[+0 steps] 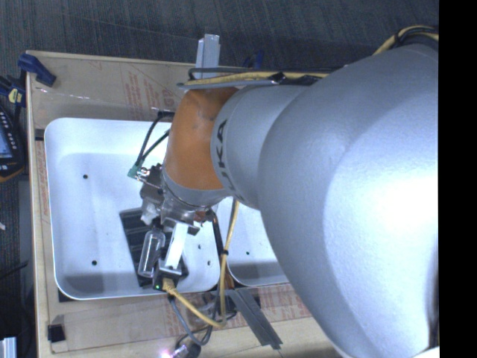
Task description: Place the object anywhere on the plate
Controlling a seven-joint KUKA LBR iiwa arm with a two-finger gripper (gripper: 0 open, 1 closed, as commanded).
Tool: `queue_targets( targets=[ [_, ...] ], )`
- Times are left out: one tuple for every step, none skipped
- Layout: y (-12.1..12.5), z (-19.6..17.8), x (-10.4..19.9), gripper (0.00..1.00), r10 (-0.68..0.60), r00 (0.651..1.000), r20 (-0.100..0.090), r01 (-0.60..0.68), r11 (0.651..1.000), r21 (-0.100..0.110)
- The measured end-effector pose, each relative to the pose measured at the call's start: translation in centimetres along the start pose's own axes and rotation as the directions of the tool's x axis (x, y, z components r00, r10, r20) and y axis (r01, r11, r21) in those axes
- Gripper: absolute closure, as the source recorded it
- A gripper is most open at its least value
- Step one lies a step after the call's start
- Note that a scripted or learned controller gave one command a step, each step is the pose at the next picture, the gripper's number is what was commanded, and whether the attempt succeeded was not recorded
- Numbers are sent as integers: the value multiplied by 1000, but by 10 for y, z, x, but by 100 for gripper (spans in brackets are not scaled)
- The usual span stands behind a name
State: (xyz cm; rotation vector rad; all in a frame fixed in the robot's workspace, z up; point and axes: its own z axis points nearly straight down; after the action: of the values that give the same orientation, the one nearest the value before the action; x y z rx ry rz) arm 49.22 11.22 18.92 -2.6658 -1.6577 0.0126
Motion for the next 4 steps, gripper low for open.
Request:
queue_targets(
  targets=[
    [9,0,-56,100,487,873,0,-487,873,3],
    [-14,-82,-7,100,786,619,-9,-786,619,0],
    [15,-63,50,100,746,666,-6,-746,666,-2],
    [57,-112,41,100,725,689,-7,-725,689,-1]
  ],
)
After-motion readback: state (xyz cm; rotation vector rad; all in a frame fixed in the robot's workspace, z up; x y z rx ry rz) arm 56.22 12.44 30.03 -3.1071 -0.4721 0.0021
